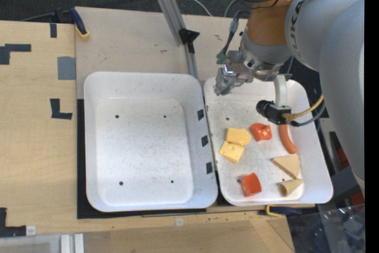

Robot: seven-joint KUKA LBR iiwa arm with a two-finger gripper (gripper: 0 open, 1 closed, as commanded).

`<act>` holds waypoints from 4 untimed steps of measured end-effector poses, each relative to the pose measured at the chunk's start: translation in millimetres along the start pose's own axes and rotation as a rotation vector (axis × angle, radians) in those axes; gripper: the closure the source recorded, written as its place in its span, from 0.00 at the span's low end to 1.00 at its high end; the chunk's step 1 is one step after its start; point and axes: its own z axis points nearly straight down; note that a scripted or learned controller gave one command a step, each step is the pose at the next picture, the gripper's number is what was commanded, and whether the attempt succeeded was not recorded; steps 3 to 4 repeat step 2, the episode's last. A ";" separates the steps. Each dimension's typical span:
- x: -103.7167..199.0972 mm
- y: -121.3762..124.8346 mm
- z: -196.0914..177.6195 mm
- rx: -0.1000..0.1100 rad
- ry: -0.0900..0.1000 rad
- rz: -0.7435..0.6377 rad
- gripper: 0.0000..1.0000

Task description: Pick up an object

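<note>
The grey arm (320, 21) comes in from 3 o'clock and bends over the top of the right bin (314, 192). The left bin (142, 139) lies beside it on the counter (35, 98). The end effector (225, 85) hangs at 11 o'clock of the right bin, above its far left corner; I cannot tell the state of it, and nothing is visible in it. In the right bin, the sausage (287, 138) lies at 3 o'clock, two yellow blocks (235, 144) touch near the centre, a tan wedge (286, 165) and a cone (290, 188) lie at 5 o'clock. One red piece (260, 131) is near the centre, another (250, 184) at 6 o'clock.
</note>
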 end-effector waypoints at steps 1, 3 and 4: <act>50.6 -0.1 2.6 0.001 -0.001 0.001 1.00; 99.2 15.8 -9.3 0.000 0.000 0.001 1.00; 99.2 15.8 -9.3 0.000 0.000 0.001 1.00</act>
